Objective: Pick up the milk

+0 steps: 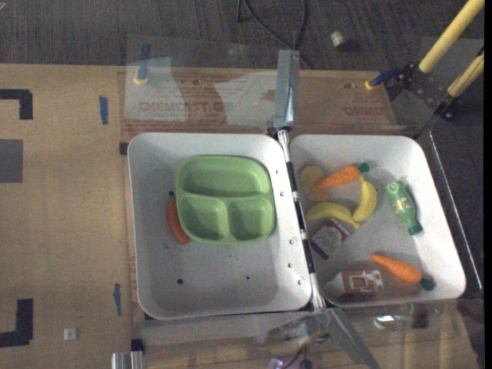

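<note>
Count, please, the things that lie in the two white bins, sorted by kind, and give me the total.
Carrots: 2
Bananas: 2
Green bottle: 1
Milk carton: 1
Small dark packet: 1
Round yellow piece: 1
Green divided plate: 1
Orange piece beside the plate: 1
Total: 10

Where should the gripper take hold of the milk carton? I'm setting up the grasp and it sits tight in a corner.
Grip the milk carton across its short width near the middle, coming straight down. It lies flat along the right bin's near wall, its left end in the corner, and a carrot lies close by on its right, so side approaches look blocked.
</note>
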Tool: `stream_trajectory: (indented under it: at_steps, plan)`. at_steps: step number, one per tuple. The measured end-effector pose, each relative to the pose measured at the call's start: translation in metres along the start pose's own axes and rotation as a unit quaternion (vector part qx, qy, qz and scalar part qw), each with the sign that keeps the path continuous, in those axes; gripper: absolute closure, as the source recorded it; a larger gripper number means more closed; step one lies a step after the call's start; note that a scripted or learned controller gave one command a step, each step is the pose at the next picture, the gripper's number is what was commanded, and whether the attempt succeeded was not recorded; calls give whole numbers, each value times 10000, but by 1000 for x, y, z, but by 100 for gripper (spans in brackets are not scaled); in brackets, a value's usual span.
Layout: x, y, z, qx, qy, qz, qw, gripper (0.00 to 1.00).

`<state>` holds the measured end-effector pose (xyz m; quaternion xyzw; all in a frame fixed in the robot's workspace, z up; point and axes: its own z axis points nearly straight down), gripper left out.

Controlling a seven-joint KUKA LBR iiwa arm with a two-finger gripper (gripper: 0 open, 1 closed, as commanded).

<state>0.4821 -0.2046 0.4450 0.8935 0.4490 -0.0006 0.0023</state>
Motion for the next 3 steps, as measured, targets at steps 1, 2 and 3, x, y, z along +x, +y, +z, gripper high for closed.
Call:
stream_trajectory:
  at_steps: [1, 2, 3]
  plan:
    - [1, 0, 0, 5, -1, -9, 10000, 0]
    - [1, -3, 10, 35, 6, 1226, 9924, 0]
    - [-14, 8, 53, 40, 3, 1864, 9825, 0]
